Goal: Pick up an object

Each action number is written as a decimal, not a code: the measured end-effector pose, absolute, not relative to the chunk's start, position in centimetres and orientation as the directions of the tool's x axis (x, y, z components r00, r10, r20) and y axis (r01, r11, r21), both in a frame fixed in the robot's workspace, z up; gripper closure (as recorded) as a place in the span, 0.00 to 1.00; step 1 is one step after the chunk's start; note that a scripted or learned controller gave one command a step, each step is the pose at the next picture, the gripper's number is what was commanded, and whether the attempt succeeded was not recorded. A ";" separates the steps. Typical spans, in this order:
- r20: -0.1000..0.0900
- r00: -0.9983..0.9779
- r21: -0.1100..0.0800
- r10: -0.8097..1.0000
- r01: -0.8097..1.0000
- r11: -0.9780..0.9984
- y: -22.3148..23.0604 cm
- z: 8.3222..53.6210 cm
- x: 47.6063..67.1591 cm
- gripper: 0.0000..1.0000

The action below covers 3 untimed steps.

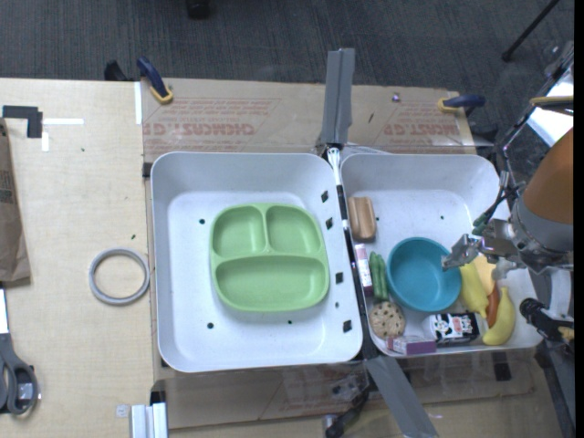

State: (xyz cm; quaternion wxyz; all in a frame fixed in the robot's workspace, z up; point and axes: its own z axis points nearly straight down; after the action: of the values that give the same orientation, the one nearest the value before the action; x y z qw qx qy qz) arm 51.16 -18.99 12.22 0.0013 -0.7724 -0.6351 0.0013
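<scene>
The right bin (415,173) holds a blue bowl (420,275), a brown block (362,217), a green pod-like item (378,276), a cookie (387,318), a small black-and-white carton (453,328), a yellow banana (475,286) and an orange carrot (494,307). My gripper (461,253) hangs low at the bowl's right rim, between the bowl and the banana. The wrist comes in from the right. Nothing is visibly held.
The left bin (166,245) holds a green divided plate (269,256). A tape ring (119,275) and scissors (16,386) lie on the bench to the left. A grey divider bar (338,99) stands behind the bins.
</scene>
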 end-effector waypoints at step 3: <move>-0.001 0.051 -0.003 0.999 0.999 -0.051 -16.6 21.3 52.2 1.00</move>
State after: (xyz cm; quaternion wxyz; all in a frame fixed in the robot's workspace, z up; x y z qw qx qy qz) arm 52.20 -16.64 21.34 0.0008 -0.7249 -0.6889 0.0013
